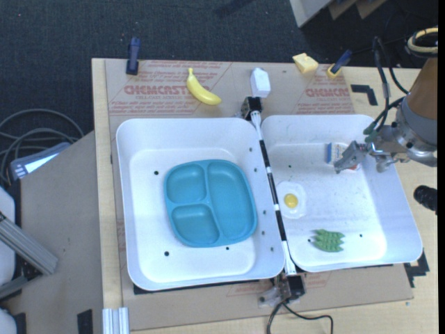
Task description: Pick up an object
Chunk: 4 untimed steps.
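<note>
You had the gripper [345, 160] low over the right bin [389, 245], at its far side, right against a small blue-and-white object [334, 152]; whether it gripped that piece I could not tell. The fried egg [290, 202] and green toy [328, 240] lay nearer you, well apart from it.

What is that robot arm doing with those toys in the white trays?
A robot arm is reaching into the right bin from the side. Its gripper is down by a small blue and white packet near the back of that bin, as if trying to pick it up. A toy fried egg and a green leafy toy lie in the same bin, away from the gripper. The left bin holds a blue divided plate. A toy banana sits on the bench behind the bins.
</note>
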Motion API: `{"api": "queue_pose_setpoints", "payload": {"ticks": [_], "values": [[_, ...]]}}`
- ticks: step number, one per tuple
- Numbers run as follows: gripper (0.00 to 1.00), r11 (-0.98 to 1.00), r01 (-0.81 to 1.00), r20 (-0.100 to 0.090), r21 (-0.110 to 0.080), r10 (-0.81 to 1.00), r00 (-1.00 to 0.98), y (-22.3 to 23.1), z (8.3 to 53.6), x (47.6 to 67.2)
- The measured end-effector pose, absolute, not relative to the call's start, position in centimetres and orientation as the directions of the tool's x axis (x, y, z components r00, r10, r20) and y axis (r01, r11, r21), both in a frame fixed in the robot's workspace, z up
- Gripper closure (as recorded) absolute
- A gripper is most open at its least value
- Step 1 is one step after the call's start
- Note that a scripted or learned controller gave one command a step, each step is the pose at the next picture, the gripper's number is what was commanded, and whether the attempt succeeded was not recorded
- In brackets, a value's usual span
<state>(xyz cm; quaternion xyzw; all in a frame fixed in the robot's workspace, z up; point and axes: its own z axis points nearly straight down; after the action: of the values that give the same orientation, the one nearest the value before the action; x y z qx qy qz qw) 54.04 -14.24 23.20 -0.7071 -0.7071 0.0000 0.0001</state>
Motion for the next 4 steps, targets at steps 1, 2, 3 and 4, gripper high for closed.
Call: {"api": "queue_pose_setpoints", "payload": {"ticks": [1, 2, 3, 4], "values": [[0.00, 0.000, 1.000, 0.000, 0.001, 1.000, 0.000, -15.6, 22.3, 54.5], [0.00, 0.000, 1.000, 0.001, -0.002, 1.000, 0.000, -13.9, 10.2, 53.8], [0.00, 0.001, 1.000, -0.002, 0.003, 1.000, -0.001, -16.2, 21.8, 57.9], [0.00, -0.001, 1.000, 0.000, -0.003, 1.000, 0.001, -18.8, 12.7, 57.3]]}}
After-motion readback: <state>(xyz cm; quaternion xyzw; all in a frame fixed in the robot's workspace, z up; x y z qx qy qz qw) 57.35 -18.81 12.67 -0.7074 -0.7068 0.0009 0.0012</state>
